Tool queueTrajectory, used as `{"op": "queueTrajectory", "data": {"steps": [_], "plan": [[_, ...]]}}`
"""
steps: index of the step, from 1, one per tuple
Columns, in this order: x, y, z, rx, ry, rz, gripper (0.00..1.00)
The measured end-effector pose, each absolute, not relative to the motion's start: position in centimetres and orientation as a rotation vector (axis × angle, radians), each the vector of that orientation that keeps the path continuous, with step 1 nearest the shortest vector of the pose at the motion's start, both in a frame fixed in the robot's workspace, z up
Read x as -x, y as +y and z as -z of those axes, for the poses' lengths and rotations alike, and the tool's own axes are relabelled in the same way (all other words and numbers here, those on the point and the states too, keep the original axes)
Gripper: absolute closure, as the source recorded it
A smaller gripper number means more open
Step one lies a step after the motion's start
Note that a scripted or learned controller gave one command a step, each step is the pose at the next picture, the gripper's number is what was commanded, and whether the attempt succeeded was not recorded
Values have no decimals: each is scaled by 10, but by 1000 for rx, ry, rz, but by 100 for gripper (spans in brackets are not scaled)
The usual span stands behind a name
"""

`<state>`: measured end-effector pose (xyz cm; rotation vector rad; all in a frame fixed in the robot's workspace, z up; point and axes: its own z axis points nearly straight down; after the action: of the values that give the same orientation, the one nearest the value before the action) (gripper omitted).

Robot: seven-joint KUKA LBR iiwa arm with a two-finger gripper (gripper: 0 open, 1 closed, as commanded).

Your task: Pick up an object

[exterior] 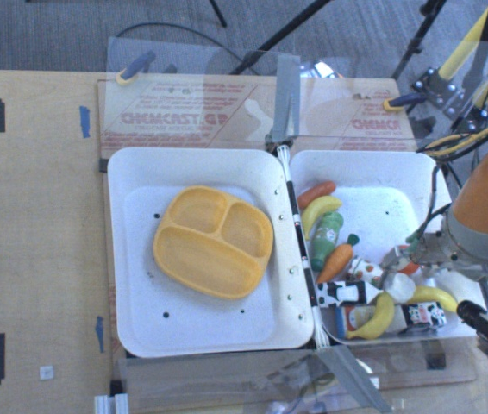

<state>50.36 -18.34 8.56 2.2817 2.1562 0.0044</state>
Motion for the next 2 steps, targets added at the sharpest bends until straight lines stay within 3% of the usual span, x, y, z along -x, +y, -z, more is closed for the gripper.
{"op": "queueTrajectory", "data": {"steps": [1,2], "plan": [[-503,-185,-94,-2285,2153,-4,100],[-502,-186,-101,-2290,2151,-2,100]]}}
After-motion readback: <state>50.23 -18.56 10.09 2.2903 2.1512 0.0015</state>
